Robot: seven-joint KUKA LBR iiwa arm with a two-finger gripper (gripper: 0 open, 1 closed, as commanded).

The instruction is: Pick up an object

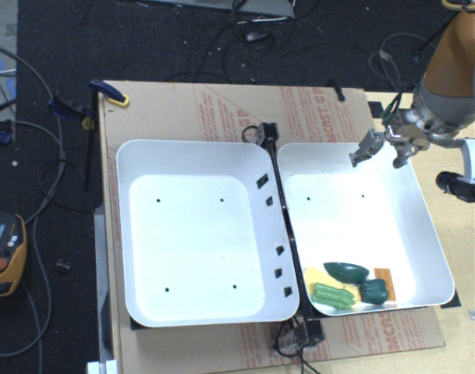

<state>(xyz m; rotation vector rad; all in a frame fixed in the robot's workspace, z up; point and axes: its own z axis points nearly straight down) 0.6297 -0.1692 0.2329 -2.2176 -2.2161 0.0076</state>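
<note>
A small heap of objects lies at the near edge of the right bin (424,209): a dark green oval piece (345,271), a light green ridged piece (333,295), a teal block (373,291), an orange piece (384,275) and a pale yellow piece (318,276) underneath. My gripper (384,150) hangs above the far edge of the right bin, well away from the heap. Its two fingers are spread apart and nothing is between them.
The left bin (136,232) sits beside the right one on a cardboard sheet (221,107), with black clips along the divide between them. A blue and yellow clamp (108,93) is at the sheet's far left corner. Cables lie on the dark floor beyond.
</note>
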